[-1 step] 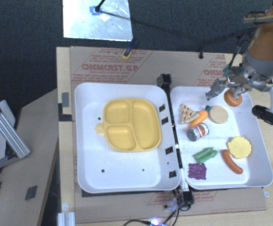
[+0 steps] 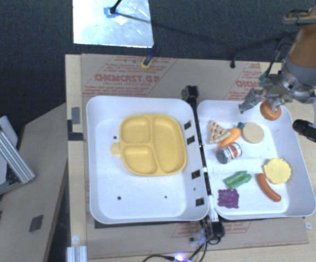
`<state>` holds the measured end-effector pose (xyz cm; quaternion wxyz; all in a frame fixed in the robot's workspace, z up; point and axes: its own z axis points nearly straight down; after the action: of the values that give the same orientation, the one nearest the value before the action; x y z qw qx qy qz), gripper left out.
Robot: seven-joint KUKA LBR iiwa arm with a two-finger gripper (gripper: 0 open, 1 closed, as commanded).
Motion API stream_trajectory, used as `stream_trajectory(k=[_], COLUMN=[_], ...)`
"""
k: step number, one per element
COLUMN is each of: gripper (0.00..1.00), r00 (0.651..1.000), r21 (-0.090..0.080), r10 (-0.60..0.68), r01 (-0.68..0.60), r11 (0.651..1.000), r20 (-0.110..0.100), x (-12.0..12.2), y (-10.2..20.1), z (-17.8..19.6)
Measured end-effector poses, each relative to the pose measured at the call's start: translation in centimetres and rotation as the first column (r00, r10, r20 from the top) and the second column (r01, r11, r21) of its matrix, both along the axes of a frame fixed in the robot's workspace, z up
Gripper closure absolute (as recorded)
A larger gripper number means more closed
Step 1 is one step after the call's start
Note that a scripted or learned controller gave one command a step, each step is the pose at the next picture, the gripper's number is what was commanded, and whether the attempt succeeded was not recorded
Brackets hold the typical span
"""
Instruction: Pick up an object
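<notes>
From the camera view we see the gripper (image 2: 268,101) poised over the far rim of the right bin (image 2: 302,162), just above an orange round toy (image 2: 270,111), though whether its claw is open or grasping anything we cannot tell.

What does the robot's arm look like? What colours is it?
The arm is thick and round, with an orange band above a grey wrist part. At its end sits a grey metal gripper with thin fingers. A dark cable runs along the arm's upper side, and a white piece with a black end sticks out beside it.
</notes>
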<state>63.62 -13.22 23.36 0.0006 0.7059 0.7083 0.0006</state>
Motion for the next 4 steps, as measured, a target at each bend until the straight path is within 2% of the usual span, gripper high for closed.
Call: stream_trajectory(k=[1,2,3,4], gripper=[0.0,0.0,0.0,1.0], r00=[1.0,1.0,1.0,1.0], r21=[0.0,0.001,-0.002,-0.005], r10=[-0.002,-0.002,-0.003,-0.002], r01=[0.002,0.002,0.003,0.003], r11=[1.0,1.0,1.0,1.0], r20=[-0.003,-0.006,0.007,0.015], x=[-0.8,-0.8,-0.5,-0.3], y=[0.1,0.1,0.0,-0.1], z=[-4.5,-10.8,-12.6,-11.2])
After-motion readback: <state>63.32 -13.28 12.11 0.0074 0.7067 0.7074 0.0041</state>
